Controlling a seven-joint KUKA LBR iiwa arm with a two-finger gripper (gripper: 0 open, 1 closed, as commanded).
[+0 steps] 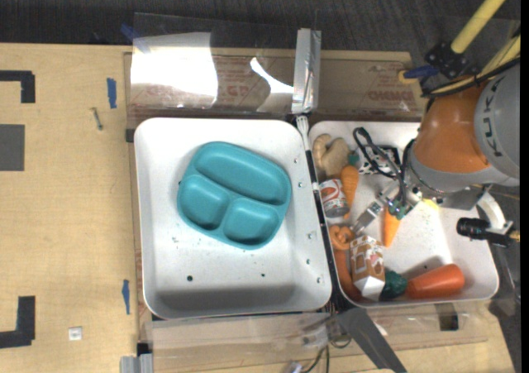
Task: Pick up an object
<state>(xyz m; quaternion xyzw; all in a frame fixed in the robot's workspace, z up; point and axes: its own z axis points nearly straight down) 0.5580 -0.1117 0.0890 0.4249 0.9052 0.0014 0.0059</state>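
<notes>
A tan wooden bench (58, 222) is bearing two shallow white bins side by side, with dark grey carpet running along the top, at twelve o'clock. Black corner marks and bits of blue tape are sitting on the wood at nine o'clock. Clear plastic sheeting (215, 78) is glinting behind the bins.

The left bin (157, 280) is holding a teal tray (234, 193), smooth, rounded, divided into three compartments. The right bin (475, 268) is crowded with toy food along its left wall.

The arm (453, 136), grey with a glossy orange band, is reaching in from three o'clock, and the gripper (395, 200) is hanging over the right bin's middle. Whether it is spread or pinching, I cannot tell. A small carrot (390, 225), a tapered orange cone with a green top, is lying just at six o'clock of the gripper, seemingly touching it. A bigger carrot (430, 281) is lying at five o'clock of it, near the bin's front rim. A printed carton (367, 262) is lying at seven o'clock, a can (332, 197) at nine o'clock, and a knobbly beige lump (331, 152) at ten o'clock.
</notes>
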